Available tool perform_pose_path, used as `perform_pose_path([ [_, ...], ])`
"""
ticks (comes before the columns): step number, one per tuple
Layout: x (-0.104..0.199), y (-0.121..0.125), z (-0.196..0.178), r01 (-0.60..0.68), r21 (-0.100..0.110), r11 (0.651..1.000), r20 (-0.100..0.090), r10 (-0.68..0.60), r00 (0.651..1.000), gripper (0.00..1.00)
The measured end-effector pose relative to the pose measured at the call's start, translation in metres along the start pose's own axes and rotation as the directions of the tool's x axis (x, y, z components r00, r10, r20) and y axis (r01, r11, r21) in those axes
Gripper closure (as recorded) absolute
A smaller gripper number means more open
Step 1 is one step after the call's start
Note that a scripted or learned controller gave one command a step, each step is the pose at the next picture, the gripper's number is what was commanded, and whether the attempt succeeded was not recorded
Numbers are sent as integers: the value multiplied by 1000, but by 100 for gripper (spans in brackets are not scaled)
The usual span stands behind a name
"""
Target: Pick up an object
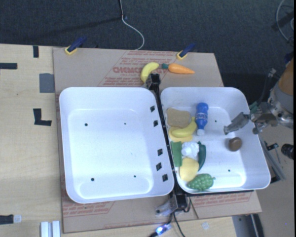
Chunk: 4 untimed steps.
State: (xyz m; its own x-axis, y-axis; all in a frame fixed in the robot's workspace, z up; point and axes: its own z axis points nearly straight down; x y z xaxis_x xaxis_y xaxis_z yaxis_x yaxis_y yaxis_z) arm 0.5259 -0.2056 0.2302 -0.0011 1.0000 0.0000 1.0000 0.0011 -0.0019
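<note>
The right bin holds several small things. Along its left side lie a tan flat piece, a blue bottle, a yellow banana, a white lump, a dark green piece, a yellow lemon-like thing and a green knobbly cluster. A brown round thing lies alone toward the right. My gripper hangs over the bin's right side, just above and right of the brown thing. It is open with nothing between its fingers.
The left bin stands beside the right one. Behind the bins, a second banana and an orange carrot lie on the cardboard. A white cable runs down from the back.
</note>
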Motion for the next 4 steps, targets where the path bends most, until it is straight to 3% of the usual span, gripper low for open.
perform_pose_path([
  [1, 0, 63, 152, 4, -3, 1000, 2, -4, 1000, 0],
  [2, 28, 115, 145, 4, -5, 1000, 1, -4, 1000, 0],
  [3, 104, 141, 146, 3, 15, 1000, 8, -3, 1000, 0],
  [4, 98, 138, 136, -1, 21, 1000, 9, 1, 1000, 100],
])
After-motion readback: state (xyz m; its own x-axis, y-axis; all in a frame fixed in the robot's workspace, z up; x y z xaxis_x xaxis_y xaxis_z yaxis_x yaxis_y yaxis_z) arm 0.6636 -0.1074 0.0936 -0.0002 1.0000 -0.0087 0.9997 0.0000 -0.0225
